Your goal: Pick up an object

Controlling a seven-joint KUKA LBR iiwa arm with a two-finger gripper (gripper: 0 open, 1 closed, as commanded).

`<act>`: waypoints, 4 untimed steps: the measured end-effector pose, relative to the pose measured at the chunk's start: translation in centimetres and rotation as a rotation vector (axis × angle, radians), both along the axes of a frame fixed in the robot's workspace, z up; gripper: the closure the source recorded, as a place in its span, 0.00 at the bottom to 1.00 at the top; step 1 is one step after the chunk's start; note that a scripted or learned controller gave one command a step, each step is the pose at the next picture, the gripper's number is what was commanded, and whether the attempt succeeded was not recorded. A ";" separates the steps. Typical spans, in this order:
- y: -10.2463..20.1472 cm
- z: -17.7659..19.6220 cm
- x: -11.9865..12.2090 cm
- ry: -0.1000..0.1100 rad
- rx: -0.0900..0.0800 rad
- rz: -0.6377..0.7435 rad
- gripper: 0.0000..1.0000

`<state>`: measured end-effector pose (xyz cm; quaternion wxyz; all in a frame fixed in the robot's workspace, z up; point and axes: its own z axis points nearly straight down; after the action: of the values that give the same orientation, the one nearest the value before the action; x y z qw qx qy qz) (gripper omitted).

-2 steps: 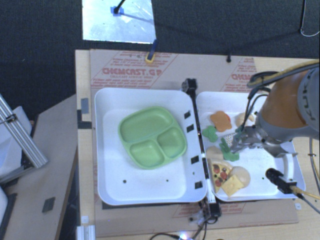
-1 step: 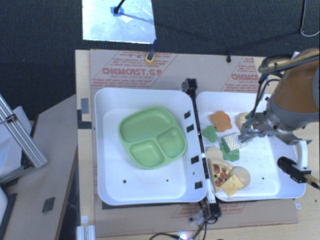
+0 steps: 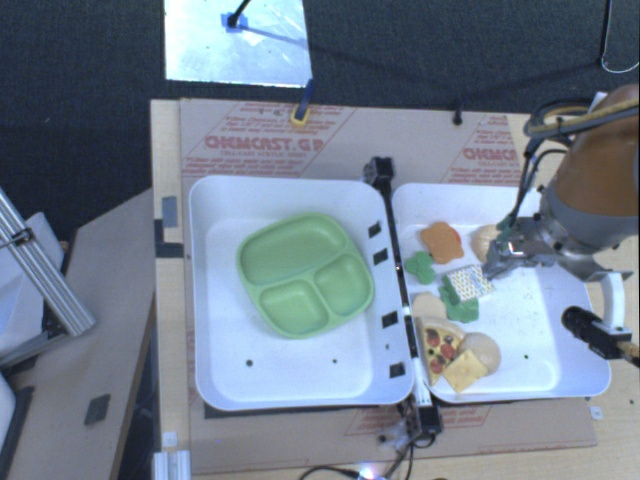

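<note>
The right bin holds several small food toys: an orange piece, a green broccoli-like piece, a pale checkered piece, another green piece, a pizza slice, a yellow wedge and a beige round piece. My gripper hangs low over the bin's upper middle, just right of the checkered piece and next to a beige item. Nothing is visibly held between the fingers.
The left bin holds a green divided plate. A black divider strip runs between the bins. The arm's orange band and grey body cover the right bin's upper right. A black part juts over its right edge.
</note>
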<state>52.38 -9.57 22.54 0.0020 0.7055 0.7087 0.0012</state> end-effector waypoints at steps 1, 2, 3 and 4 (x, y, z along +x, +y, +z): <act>2.3 -1.2 -1.5 0.004 0.001 0.001 1.00; 2.1 -1.1 -1.4 0.003 0.001 -0.002 1.00; 3.0 -0.5 -1.4 0.001 0.001 0.001 1.00; 1.8 -0.7 -0.7 0.002 0.000 -0.003 1.00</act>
<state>51.63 -7.74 21.79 0.0013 0.7065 0.7077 0.0008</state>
